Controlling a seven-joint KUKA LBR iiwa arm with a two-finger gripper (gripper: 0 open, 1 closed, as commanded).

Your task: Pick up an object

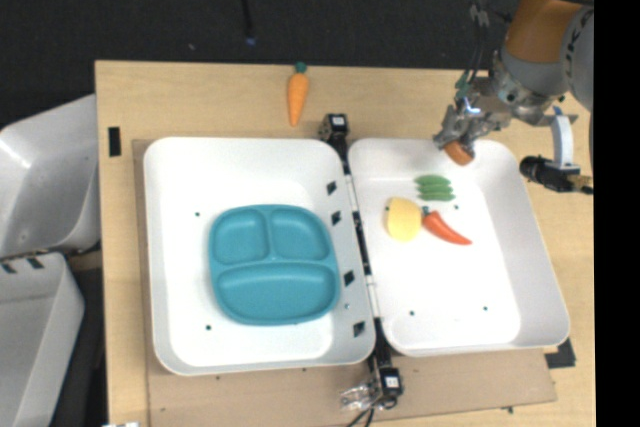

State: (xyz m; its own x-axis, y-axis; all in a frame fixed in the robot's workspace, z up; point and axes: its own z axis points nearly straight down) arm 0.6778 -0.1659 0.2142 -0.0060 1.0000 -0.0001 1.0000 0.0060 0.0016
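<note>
My gripper (458, 139) hangs over the back edge of the right bin (500, 315), its fingers shut on a small orange-brown piece (460, 153) that sticks out below the tips. In that bin lie a green pea pod (434, 186), a yellow fruit (403, 219) and a red chili pepper (447, 229), all close together in front of and slightly left of the gripper. An orange carrot (297, 95) lies on the wooden bench behind the left bin.
The left bin (170, 315) holds a blue divided plate (272, 264). A black clip (334, 126) sits at the back where the two bins meet. White equipment (40, 175) stands off the bench's left side.
</note>
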